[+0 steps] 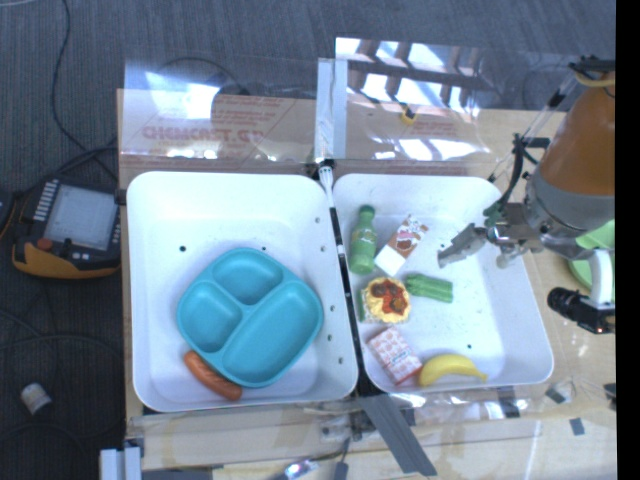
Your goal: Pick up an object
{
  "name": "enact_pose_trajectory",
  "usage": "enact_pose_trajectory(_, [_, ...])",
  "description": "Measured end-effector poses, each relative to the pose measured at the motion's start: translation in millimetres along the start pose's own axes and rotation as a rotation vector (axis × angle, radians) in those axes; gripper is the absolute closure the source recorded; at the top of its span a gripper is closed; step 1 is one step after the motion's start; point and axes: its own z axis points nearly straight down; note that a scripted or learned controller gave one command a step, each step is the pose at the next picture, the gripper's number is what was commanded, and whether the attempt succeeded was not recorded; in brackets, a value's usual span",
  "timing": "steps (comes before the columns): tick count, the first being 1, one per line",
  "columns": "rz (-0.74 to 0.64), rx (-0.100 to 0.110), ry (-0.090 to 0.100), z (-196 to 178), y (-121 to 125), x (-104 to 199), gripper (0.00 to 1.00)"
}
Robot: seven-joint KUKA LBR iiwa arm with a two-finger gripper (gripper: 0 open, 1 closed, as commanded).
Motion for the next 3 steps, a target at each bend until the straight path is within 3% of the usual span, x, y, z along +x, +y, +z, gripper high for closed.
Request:
enact_pose_trajectory(1, [-0.093,-0.002,-0.001,130,16,-4,0.00])
enact_pose_trajectory(2, [-0.094,-0.001,0.003,121,16,-2,1.00])
enact_pose_trajectory(3, [-0.280,-0.002,0.000,40,22,75,1.00])
